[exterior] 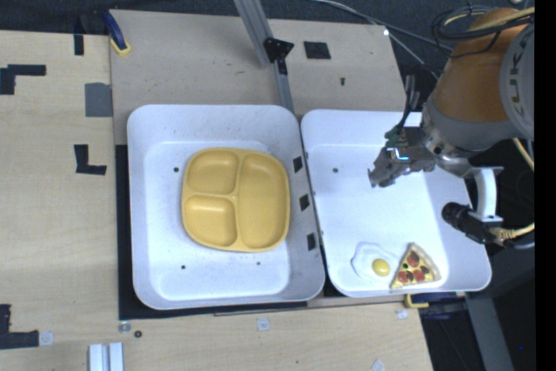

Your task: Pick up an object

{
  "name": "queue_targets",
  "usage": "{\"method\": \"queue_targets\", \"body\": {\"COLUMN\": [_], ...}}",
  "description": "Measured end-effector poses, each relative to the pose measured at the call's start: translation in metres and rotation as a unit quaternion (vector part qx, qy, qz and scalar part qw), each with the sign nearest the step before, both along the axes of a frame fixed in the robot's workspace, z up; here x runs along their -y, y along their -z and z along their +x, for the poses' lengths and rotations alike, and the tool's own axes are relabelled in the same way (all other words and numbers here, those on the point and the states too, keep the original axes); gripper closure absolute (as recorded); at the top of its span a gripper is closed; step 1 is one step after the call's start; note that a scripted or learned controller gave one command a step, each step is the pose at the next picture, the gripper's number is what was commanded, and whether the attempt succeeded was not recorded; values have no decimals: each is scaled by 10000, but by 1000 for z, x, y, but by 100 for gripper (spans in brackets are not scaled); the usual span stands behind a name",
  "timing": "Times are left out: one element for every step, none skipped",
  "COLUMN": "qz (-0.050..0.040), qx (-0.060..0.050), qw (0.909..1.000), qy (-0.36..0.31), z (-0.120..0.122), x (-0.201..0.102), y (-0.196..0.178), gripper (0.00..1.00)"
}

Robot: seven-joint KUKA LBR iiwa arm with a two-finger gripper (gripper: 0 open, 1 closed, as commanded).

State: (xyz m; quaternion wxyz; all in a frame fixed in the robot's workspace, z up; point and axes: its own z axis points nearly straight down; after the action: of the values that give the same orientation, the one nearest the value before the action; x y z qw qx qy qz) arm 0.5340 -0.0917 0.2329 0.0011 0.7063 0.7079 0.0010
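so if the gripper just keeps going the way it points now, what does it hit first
Probably the bare white floor of the right bin. The gripper points down and slightly left, and the fried egg and pizza slice lie nearer the camera, though depth is unclear.

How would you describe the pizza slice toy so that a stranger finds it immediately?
Look at the right-hand shallow white bin, then at its near corner farthest from the yellow divided plate. The small triangular pizza slice toy lies there beside a fried egg toy; unlike the round white-and-yellow egg, it is wedge-shaped with red topping.
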Motion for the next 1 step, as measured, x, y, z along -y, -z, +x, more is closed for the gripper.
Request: {"method": "queue_targets", "body": {"qz": [8], "qx": [-13], "qw": [10000], "qy": [-24], "z": [26], "x": [-53], "y": [-6], "gripper": [100]}}
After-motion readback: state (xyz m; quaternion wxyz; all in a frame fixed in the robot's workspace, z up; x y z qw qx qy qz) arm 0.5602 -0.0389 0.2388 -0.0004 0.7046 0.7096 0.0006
